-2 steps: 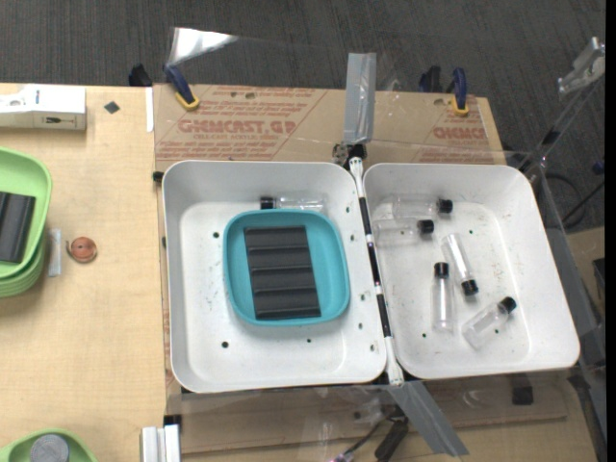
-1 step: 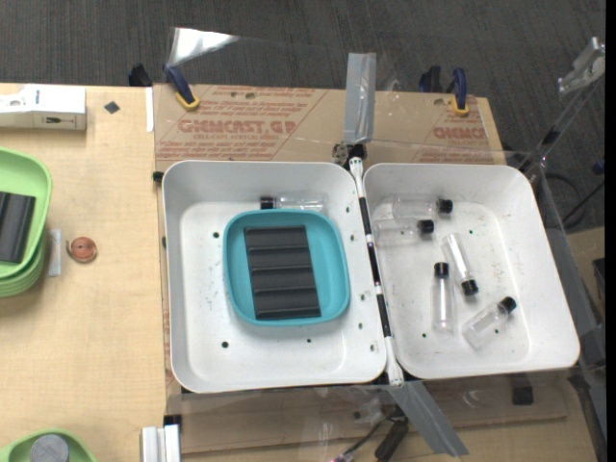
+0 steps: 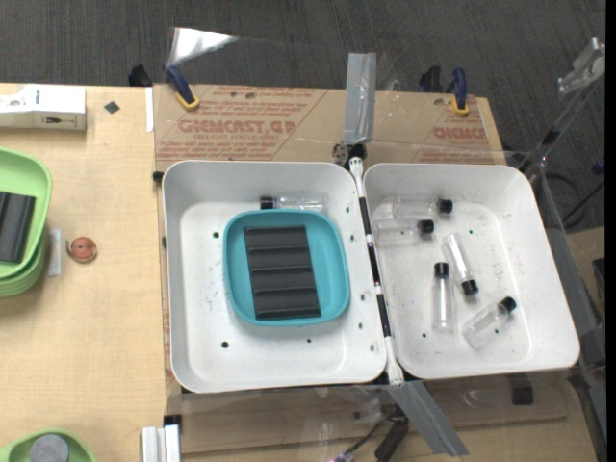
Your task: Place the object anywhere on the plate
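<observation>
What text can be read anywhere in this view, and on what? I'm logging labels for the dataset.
"CHEMCAST GP", partly legible, in red on the brown cardboard sheet behind the bins.
The same red print at the sheet's right end: too blurred to read.
Small white box at top left: print too small to read.

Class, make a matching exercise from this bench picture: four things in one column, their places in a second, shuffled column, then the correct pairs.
Things
1. teal plate
2. clear vials
3. orange clamp
4. green tray

Places
A. right bin
B. picture's left edge
C. left bin
D. cardboard's back edge

Pairs: 1-C, 2-A, 3-D, 4-B
</observation>
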{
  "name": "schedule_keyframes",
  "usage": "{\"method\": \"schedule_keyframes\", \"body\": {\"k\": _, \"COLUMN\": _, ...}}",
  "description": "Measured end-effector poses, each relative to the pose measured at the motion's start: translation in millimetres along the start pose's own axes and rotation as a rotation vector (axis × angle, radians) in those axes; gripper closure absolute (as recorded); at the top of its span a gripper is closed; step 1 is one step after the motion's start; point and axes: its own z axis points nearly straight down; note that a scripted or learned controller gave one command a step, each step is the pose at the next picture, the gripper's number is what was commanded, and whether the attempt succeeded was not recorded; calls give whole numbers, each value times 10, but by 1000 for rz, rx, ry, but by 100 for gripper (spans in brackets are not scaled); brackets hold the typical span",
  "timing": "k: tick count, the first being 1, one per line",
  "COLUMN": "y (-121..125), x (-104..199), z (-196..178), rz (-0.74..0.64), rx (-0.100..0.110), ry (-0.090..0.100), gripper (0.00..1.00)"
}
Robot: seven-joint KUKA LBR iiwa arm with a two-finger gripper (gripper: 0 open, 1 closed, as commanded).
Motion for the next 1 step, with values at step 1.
{"method": "schedule_keyframes", "body": {"k": 1, "y": 0, "x": 0, "z": 0, "rz": 0, "rx": 0, "ry": 0, "gripper": 0}}
